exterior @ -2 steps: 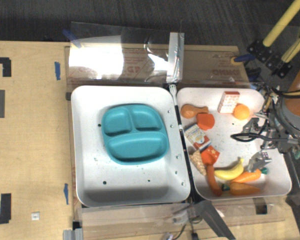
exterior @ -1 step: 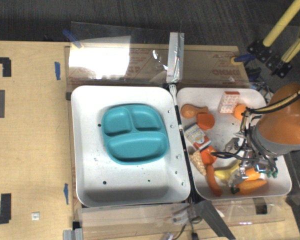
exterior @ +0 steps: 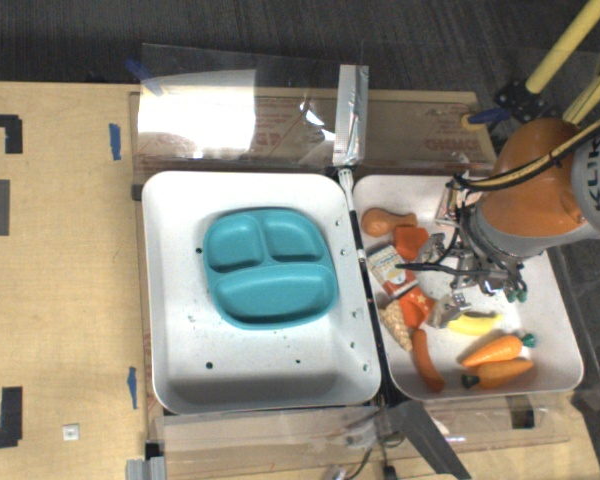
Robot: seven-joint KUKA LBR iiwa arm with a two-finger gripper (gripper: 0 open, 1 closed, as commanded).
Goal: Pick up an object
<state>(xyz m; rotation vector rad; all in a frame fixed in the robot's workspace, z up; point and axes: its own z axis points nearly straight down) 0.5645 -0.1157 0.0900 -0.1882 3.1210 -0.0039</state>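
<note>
Where bins (exterior: 170, 208) meet: two carrots (exterior: 495, 349).

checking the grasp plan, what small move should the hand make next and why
Probably a short straight descent. The hand hangs in the right bin above the cluttered toy food, near the yellow piece, with nothing visibly between its fingers. The two carrots lie closer to the near rim, so the yellow piece looks like the easiest target.
</note>
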